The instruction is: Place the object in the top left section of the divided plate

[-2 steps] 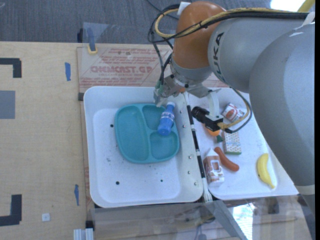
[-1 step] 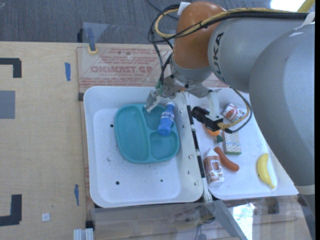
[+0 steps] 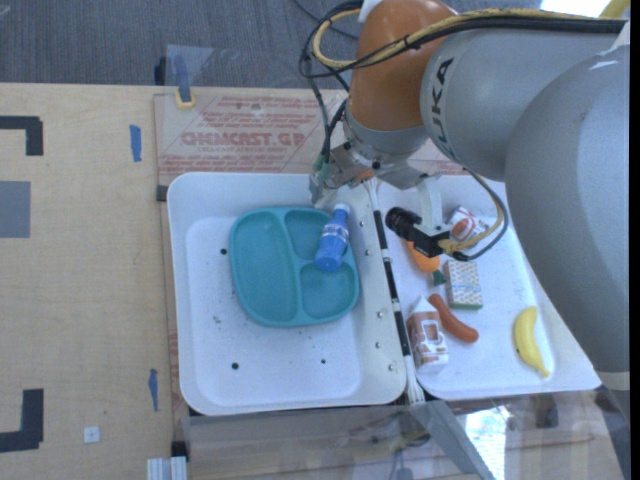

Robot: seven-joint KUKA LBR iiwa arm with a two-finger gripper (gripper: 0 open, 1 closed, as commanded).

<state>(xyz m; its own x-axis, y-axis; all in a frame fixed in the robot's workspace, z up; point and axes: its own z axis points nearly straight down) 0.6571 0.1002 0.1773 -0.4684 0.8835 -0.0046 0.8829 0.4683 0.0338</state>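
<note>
Placing needs care: blue bottle lies across divided plate at its upper right edge, just below gripper; can't tell gripper's state. Release w/ bottle fully over target section.

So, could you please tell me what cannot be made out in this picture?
- Gripper: camera view, the arm's wrist covers it, so its state is unclear.
- Bottle on the plate: whether it is gripped or lying free is hidden.
- Small items in the right bin, beside the banana: too small and blurred to name.
- Arm: cut off by the right edge.
</note>
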